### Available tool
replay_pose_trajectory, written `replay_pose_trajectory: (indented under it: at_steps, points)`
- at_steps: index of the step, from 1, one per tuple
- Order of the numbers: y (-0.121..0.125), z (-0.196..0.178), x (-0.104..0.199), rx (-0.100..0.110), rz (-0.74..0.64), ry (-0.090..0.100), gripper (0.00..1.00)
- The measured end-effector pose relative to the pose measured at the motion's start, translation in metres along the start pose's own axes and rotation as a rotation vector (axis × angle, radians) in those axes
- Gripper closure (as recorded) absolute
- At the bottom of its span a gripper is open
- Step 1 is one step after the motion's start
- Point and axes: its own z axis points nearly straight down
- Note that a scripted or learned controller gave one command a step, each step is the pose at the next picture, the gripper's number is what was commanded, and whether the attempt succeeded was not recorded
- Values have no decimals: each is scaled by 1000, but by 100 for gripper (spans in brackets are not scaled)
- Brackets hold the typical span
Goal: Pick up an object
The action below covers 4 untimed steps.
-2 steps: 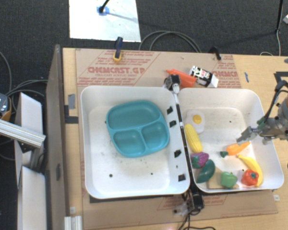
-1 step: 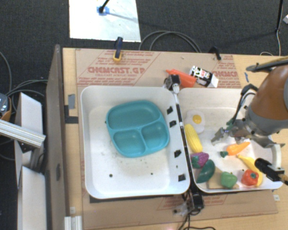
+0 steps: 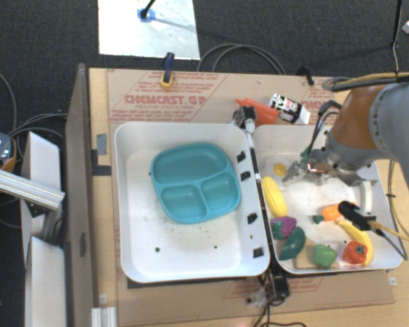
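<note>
1. Reaching into the right bin (image 3: 303, 197), the gripper (image 3: 305, 171) sat low, just up and to the right of the yellow corn cob (image 3: 274, 196).
2. Gripper state: could not tell how wide it was, since the wrist hid too much of it. No object was visibly held.
3. Nearest candidate: a small yellow piece (image 3: 279, 169), just above the corn cob and just left of the gripper. Whether they touched could not be told.
4. Other candidates, all in the same bin:
   - purple grapes (image 3: 283, 226), just below the corn cob
   - dark green piece (image 3: 293, 242), below the corn cob, touching the grapes
   - green pepper (image 3: 324, 254), below and right of the corn cob
   - orange carrot (image 3: 329, 213), right of the corn cob
   - banana (image 3: 360, 236) and red tomato (image 3: 355, 252), far right and below the corn cob
5. The left bin (image 3: 143, 251) held a teal divided plate (image 3: 194, 182), well left of the corn cob and away from the arm.
6. Progress, as a judgement: early. The approach looked done, but no grasp was confirmed and nothing was lifted. Closing on a toy and raising it clear of the bin floor remained.
</note>
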Motion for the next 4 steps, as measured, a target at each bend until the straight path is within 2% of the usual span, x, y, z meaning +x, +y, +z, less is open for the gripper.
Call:
replay_pose_trajectory:
  at_steps: [1, 2, 3, 4]
  points:
    - [43, -3, -24, -4, 2, -3, 0]
    - [74, -3, 47, -3, -3, 2, 0]
    - [73, -14, 41, -4, -1, -3, 100]
    - [73, -14, 41, -3, -3, -3, 0]
